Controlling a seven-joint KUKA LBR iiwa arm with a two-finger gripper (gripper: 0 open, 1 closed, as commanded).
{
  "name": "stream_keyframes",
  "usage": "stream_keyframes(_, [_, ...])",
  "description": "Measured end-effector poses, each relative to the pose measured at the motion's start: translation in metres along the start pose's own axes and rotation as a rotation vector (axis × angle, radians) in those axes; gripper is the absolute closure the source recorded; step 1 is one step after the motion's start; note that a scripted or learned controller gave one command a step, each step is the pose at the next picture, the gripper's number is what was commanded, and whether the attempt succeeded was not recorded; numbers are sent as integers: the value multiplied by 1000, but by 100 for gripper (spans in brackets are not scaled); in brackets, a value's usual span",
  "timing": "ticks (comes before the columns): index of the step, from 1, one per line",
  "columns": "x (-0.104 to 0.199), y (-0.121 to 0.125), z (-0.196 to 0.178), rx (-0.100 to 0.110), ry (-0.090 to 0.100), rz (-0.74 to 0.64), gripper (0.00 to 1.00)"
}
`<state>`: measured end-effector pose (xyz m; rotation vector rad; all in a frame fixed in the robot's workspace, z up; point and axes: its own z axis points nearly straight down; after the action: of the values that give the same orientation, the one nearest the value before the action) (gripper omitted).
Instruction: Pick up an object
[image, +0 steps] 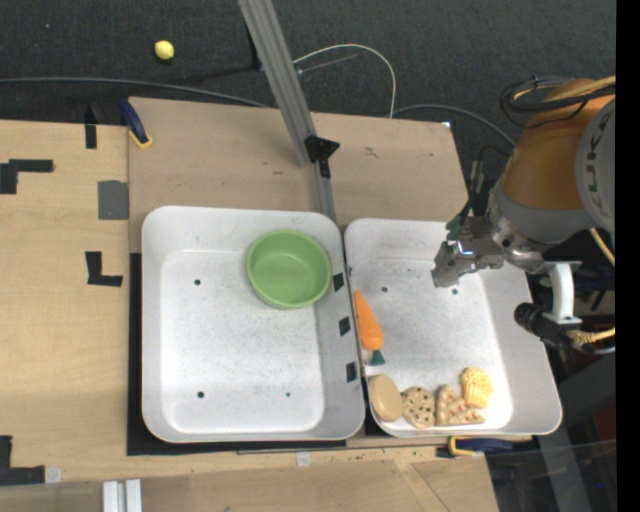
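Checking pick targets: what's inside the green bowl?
The green bowl, in the left bin, shows a bare green interior, nothing in it. What lies under the bowl is covered.

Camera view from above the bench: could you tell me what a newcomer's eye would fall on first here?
Probably the green bowl, bright against the left bin, near its far right corner. Next, the grey and orange arm reaching in from the right, its gripper over the far part of the right bin. Then the carrot by that bin's left wall, and a row of small yellowish food pieces along its near edge.
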<state>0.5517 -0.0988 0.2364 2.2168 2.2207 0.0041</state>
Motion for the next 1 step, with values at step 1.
stream_keyframes(1, [58, 7, -7, 5, 3, -6, 100])
